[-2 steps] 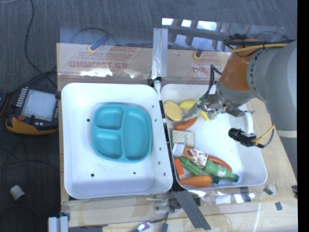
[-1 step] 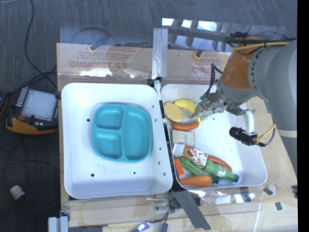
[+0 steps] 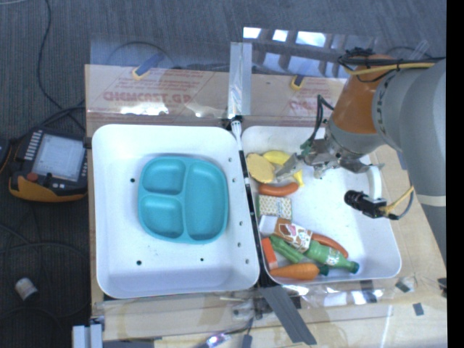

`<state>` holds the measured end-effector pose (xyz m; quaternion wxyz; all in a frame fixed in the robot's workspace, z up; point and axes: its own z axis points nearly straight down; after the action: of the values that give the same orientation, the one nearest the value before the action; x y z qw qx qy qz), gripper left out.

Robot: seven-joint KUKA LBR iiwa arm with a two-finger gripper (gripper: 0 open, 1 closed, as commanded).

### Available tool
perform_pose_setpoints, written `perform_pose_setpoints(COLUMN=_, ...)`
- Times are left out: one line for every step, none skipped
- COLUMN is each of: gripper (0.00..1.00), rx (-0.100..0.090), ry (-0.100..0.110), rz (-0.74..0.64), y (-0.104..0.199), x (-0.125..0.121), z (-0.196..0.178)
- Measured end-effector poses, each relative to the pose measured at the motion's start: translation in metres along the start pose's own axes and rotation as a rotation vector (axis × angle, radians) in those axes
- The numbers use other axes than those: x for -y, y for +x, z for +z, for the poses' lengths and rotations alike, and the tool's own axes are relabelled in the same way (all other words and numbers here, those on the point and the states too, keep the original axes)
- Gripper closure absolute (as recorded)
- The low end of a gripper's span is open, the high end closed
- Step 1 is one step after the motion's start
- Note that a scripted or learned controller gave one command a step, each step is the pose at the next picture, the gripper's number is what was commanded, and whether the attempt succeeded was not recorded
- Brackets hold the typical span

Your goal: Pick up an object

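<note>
1. Grey arm with its orange band reaches in from my right, over the far part of the right bin.
2. My gripper sits low near that bin's far left corner; I see its fingers slightly parted with nothing between them.
3. Just beside the fingertips lie a yellow round piece and a yellow banana-like piece, with a red sausage-shaped toy just below them.
4. Nearer me in the same bin I see a checkered packet, a green bottle and an orange carrot, crowded together.
5. Over in the left bin a teal divided tray lies flat in the middle.
</note>
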<state>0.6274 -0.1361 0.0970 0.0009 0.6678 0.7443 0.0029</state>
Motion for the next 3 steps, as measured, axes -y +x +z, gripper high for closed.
perform_pose_setpoints(gripper=1.0, rx=-0.004, ry=0.007, rz=-0.001, y=0.001, x=0.001, z=-0.005)
perform_pose_setpoints(gripper=0.0, rx=-0.004, ry=0.007, rz=-0.001, y=0.001, x=0.001, z=-0.006)
perform_pose_setpoints(gripper=0.0, rx=0.011, ry=-0.001, rz=-0.042, y=0.028, x=0.0, z=0.007)
